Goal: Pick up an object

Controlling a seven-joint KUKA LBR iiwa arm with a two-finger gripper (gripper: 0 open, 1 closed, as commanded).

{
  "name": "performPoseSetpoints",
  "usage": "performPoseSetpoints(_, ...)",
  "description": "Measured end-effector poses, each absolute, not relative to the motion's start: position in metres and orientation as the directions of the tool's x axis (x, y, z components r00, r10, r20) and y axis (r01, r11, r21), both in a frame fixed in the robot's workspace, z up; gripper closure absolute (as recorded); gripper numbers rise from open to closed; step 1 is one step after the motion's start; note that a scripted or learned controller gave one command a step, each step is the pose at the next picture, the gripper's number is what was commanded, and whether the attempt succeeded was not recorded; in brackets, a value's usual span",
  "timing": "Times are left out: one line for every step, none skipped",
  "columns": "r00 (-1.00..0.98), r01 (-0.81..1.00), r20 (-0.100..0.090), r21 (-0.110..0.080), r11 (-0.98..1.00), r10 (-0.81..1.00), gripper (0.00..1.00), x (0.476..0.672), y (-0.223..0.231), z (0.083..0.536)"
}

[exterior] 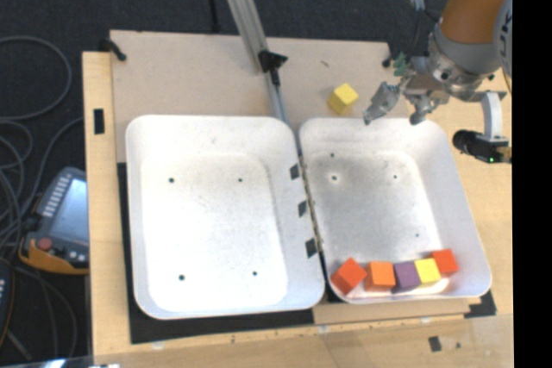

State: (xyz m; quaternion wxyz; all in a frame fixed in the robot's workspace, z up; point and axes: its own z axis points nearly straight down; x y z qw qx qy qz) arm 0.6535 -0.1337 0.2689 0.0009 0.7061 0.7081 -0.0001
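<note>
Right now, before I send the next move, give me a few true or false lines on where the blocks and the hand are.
1. The yellow block outside the bins lies on the bench. True.
2. The hand holds a block. False: nothing is between its fingers, which are spread.
3. Five blocks line the right bin's near edge. True.
4. The left bin holds an orange block. False: the orange block is in the right bin.

Both white bins [216,211] look like smooth matt plastic, their floors scuffed grey. The bench [198,69] has a pale, matt, board-like top. The slanting rail [241,0] is ribbed bare metal. The arm [474,0] shows a glossy orange shell, and the gripper [397,109] looks metallic grey
</note>
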Motion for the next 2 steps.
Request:
performPoseSetpoints(0.003, 1.0, -0.001, 0.0, -0.003, 1.0, 0.0, 0.602, -0.127, 0.276)
performPoseSetpoints(-0.005, 1.0, 0.002, -0.007, 0.005, 1.0, 0.0, 0.533, -0.063, 0.231)
